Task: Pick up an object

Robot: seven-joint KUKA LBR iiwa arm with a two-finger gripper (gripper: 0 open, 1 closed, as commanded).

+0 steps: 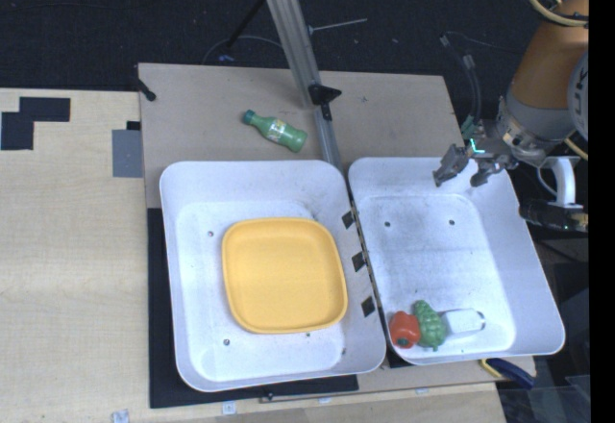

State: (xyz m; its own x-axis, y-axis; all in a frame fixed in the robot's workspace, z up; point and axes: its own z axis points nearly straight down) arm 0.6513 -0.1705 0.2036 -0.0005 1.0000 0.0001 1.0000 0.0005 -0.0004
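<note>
Near edge, right bin (519, 248): red-and-green toy vegetable (419, 326) beside a small white object (464, 321), touching or nearly so. Left bin (192, 210) holds a yellow plate (283, 273). Green bottle (276, 131) lies on the tabletop (384, 113) behind the bins. Pincer (464, 168) at right bin's far rim, fingers spread, pinching nothing, well apart from the toys.
</note>
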